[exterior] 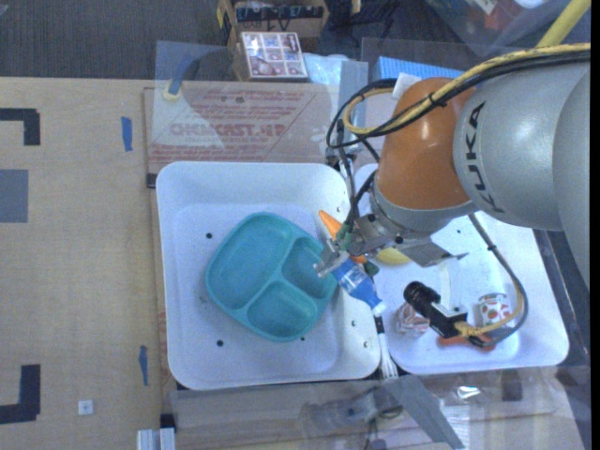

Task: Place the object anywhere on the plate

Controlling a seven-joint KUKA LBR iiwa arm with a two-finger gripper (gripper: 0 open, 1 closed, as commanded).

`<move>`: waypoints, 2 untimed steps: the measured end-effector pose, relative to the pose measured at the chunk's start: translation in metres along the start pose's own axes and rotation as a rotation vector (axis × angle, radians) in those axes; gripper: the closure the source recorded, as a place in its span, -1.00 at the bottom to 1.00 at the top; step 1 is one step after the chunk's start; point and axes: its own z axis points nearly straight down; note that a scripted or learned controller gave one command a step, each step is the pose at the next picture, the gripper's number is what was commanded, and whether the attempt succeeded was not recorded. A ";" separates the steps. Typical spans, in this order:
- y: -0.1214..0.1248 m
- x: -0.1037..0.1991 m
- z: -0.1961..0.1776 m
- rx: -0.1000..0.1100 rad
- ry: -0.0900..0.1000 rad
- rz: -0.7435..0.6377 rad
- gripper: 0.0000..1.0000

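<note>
gripper (336,256) hovers at the right rim of the teal plate (258,284) in the left bin (187,345), small blue object (359,281) just under it near the bin's right edge (grip state: cannot tell), so placement looks unfinished.

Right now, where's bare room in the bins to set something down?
Free: left bin floor between its left wall and the teal plate, and along its front wall. Crowded: the plate's right rim under the gripper, and the right bin's front with small objects.
</note>
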 end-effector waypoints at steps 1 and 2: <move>0.009 0.026 0.000 -0.002 -0.001 -0.151 1.00; 0.009 0.025 0.000 -0.002 -0.001 -0.151 -1.00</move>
